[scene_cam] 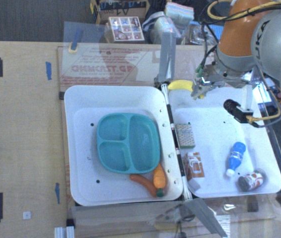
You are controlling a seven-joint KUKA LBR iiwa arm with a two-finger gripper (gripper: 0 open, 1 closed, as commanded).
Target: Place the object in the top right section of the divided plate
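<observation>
The gripper (198, 89) hovers at twelve o'clock in the right bin (267, 148), beside a banana (180, 86); its state cannot be told. The banana looks light and smooth, best gripped mid-length. The plate (128, 143) waits in the left bin (81, 133).

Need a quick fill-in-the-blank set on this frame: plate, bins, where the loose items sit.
1. The teal divided plate lies in the ____ bin.
2. The plate has ____ sections.
3. The carrot lies just past the plate's ____ edge.
4. The blue bottle lies in the ____ bin, as does the yellow banana at its far edge.

Missing words: left; three; near; right
</observation>
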